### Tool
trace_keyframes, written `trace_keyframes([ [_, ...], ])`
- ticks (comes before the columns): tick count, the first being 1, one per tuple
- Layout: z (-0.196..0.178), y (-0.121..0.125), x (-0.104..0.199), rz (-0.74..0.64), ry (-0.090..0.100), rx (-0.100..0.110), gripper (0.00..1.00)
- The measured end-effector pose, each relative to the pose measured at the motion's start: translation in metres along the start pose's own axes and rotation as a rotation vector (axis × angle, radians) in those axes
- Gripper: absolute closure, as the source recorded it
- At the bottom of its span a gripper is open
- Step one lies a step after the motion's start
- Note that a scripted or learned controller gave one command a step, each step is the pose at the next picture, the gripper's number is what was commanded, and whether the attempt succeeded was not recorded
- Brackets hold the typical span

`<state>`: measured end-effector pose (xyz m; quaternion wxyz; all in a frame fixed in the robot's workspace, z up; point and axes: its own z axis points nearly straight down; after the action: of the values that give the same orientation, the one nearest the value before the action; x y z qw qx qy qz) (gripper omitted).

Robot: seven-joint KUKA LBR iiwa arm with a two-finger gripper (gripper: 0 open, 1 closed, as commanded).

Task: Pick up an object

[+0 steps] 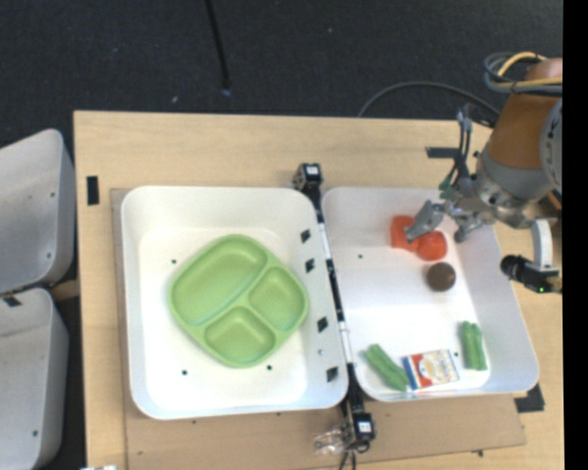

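In the right bin (372, 292) an orange-red object (414, 234) lies near the back. My gripper (446, 224) hangs right over its right side, open, with one grey finger (425, 217) over the object and the other off to the right. Nothing is held between the fingers. A brown round object (441, 276) sits just in front of the orange-red one. Near the front edge lie a green pod (384, 367), a small printed packet (431, 368) and a second green pod (471, 346).
The left bin (147, 262) holds a green divided plate (238, 300). A raised divider with black clips (325, 282) separates the two bins. The arm's grey and orange wrist (519, 155) stands over the right bin's back right corner, with cables behind it.
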<state>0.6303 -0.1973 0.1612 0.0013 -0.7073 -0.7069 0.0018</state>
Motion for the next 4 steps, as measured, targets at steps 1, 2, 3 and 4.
trace_keyframes([
  [1, 0.042, 0.000, 0.000, 0.002, -0.002, -0.003, 0.00],
  [2, 0.028, 0.002, -0.002, 0.003, -0.003, -0.009, 1.00],
  [3, -0.017, 0.003, -0.007, 0.004, -0.002, -0.009, 1.00],
  [4, -0.053, 0.004, -0.009, 0.000, -0.002, -0.010, 1.00],
])
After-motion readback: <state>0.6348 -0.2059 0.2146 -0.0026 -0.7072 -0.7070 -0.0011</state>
